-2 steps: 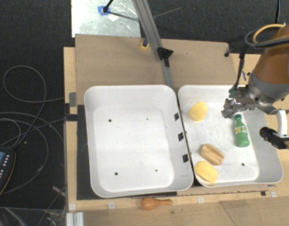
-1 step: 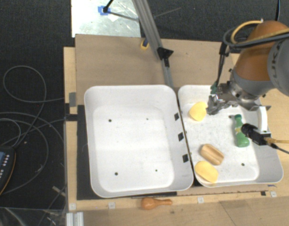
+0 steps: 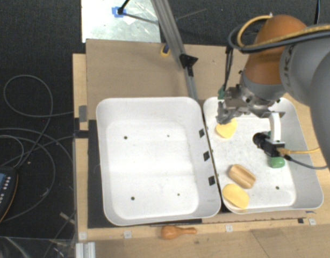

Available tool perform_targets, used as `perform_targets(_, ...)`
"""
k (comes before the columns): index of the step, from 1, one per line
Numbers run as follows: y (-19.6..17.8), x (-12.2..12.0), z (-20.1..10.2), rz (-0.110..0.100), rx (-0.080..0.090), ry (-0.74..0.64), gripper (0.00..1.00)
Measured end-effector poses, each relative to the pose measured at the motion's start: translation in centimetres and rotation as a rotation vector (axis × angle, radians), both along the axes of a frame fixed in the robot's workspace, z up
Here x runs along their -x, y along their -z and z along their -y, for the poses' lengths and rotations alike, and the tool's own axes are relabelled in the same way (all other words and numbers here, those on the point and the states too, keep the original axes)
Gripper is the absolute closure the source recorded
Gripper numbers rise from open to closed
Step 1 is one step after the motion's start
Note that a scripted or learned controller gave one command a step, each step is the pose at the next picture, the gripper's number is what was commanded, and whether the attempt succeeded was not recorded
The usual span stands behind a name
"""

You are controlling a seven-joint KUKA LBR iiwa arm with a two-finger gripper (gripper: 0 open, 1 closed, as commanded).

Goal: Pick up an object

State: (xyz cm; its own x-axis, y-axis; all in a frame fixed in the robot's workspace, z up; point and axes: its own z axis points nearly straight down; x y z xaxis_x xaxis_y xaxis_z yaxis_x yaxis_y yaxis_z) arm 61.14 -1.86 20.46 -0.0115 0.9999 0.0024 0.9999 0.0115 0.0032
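Can't tell claw state; gripper (image 3: 226, 118) sits over yellow piece (image 3: 226, 130) in R bin (image 3: 307, 195). Brown bench (image 3: 133, 71) under bin, cables (image 3: 26, 117) on dark carpet (image 3: 36, 36) far left.

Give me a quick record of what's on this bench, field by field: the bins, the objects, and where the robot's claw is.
bins: left bin and right bin, both white and shallow, side by side
gripper: over the far left part of the right bin, just above the pale yellow piece
grasp: cannot tell from this view
other objects in the right bin: tan roll-shaped toy and yellow rounded toy, close together near the front
outside the bins: orange-brown pear-shaped toy on the bench's front edge
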Motion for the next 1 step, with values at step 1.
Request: perform_targets(1,0.13,-2.18,-5.37,0.000,0.000,0.000,1.00)
